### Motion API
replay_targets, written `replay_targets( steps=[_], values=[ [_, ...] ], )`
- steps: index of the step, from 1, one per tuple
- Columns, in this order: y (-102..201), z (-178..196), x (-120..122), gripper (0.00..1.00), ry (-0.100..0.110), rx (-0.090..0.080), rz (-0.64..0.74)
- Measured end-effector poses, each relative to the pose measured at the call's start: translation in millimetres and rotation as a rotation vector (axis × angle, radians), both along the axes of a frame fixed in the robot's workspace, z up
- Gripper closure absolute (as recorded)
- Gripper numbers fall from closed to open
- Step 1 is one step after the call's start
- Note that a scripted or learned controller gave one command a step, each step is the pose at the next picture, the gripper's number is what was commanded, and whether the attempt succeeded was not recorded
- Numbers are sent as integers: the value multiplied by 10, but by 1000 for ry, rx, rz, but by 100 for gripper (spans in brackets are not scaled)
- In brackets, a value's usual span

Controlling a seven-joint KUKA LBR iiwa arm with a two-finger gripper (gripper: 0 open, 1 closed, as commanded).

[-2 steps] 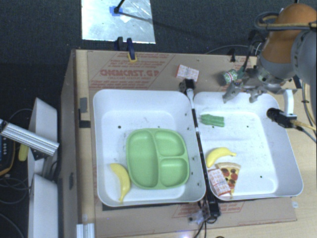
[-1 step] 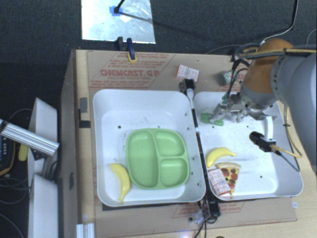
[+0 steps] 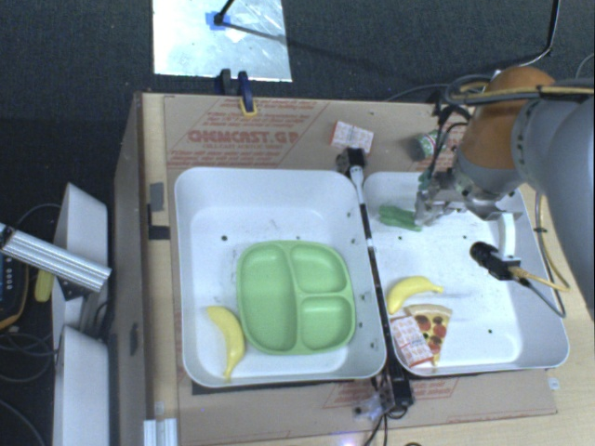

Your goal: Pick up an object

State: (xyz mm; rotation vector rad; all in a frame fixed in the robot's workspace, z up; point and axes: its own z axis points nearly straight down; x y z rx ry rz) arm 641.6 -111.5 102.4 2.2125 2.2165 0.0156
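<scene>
Right, the gripper [image 3: 426, 214] is low in the right bin [image 3: 483, 347], at a green object [image 3: 400, 217]; can't tell how its fingers stand or whether they grip it.

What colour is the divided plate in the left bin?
Light green; the divided plate shows best in the camera view.

The bulky, rounded grey robot arm [image 3: 548, 142] carries an orange band above its wrist, with thin dark cables running alongside.
</scene>
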Motion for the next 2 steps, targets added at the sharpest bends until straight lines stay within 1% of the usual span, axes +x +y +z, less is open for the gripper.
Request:
replay_targets(
  steps=[1, 2],
  values=[
    [-572, 1198, 129, 100, 7, -3, 0],
    [-563, 1181, 124, 0, 10, -1, 1]
  ],
)
